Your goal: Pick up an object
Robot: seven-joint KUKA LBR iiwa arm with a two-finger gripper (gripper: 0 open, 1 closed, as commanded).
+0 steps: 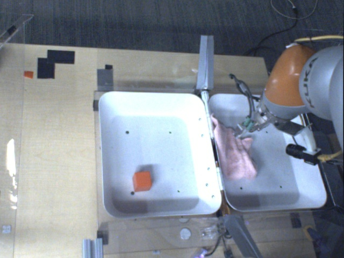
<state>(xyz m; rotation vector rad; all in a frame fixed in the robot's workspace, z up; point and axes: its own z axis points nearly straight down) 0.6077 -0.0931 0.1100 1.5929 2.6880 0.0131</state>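
1. Pale wooden bench top [54, 160] is filling the left of the scene, with dark carpet running along the far edge; black patches [54, 62] and a small orange marker [28, 74] are sitting on the wood at the far left.
2. Sitting on the bench, the left bin [113, 117] is holding one orange block [142, 181] toward its near side, a little left of centre and well apart from every wall.
3. A grey metal post [205, 63] is standing at the far end of the seam where the two bins are meeting.
4. In the right bin [285, 192], a pink cloth [234, 156] is lying crumpled against the left wall. Its long axis is running far to near, slanting slightly rightward toward its near end, which is spreading wider than the far end.
5. The gripper [248, 128] is hanging just over the far-right edge of the cloth, its tip appearing to touch the fabric; whether its fingers are spread or closed I cannot tell, and no cloth is visibly between them.
6. The grey arm with its orange band [287, 79] is reaching in from the right, covering the far-right corner of the right bin, with black cables trailing beside it.
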